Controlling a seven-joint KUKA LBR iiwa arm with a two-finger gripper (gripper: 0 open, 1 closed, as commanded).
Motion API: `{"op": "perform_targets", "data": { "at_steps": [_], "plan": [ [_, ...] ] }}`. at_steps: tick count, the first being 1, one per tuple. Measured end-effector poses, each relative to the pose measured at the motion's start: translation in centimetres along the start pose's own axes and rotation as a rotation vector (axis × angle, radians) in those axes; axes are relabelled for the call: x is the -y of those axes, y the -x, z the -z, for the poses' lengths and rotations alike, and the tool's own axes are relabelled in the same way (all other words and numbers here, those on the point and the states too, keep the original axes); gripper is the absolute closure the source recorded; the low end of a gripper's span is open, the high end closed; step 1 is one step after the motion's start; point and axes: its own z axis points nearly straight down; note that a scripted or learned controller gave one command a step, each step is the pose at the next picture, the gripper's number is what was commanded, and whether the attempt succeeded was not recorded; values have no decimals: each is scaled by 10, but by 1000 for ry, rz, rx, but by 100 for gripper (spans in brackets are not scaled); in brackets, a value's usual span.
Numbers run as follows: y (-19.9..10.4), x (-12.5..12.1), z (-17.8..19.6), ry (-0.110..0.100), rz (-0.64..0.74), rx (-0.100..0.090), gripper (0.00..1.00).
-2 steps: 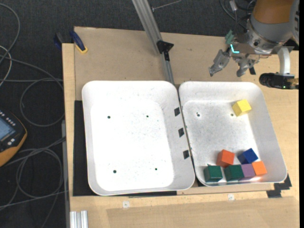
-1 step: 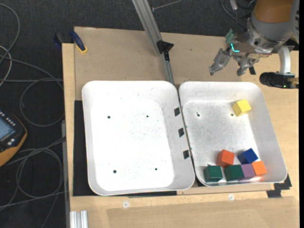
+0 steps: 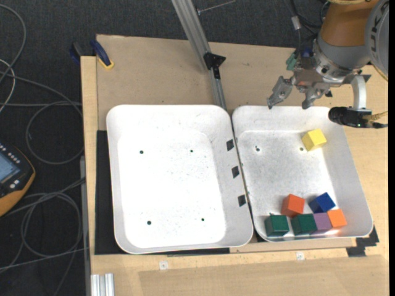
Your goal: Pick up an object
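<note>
Camera view looks down at a slant on a tan desk (image 3: pixel 160 60) carrying two shallow white bins side by side. At the upper right of the frame the grey arm with its orange band (image 3: pixel 345 23) reaches in, and its claw (image 3: pixel 289 100) hangs over the far rim of the right bin (image 3: pixel 355 184). Both fingers are spread well apart, with nothing between them; one fingertip (image 3: pixel 272 102) sits left of the other, just above the bin's top edge.

Inside the right bin, a yellow cube (image 3: pixel 314 139) lies alone in the upper part, lower right of the claw and apart from it. Along the bin's lower edge a cluster of cubes lies packed together: a dark green cube (image 3: pixel 277 226) at the left, a second green cube (image 3: pixel 303 224) beside it, a red-orange cube (image 3: pixel 294 205) just above them, a purple cube (image 3: pixel 321 222), a blue cube (image 3: pixel 322 202) and an orange cube (image 3: pixel 337 217) at the right end.

The left bin (image 3: pixel 117 165) fills the middle left of the frame. A metal pole (image 3: pixel 194 29) slants down from the top centre to the gap between the bins. Cables (image 3: pixel 37 122) loop over the dark floor at far left.
</note>
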Motion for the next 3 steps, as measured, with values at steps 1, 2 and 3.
{"op": "perform_targets", "data": {
  "at_steps": [1,2,3],
  "plan": [
    [-1,2,-64,-3,0,-1,0],
    [8,2,-123,-3,-1,-1,0],
    [7,0,-107,8,0,-1,100]
  ]
}}
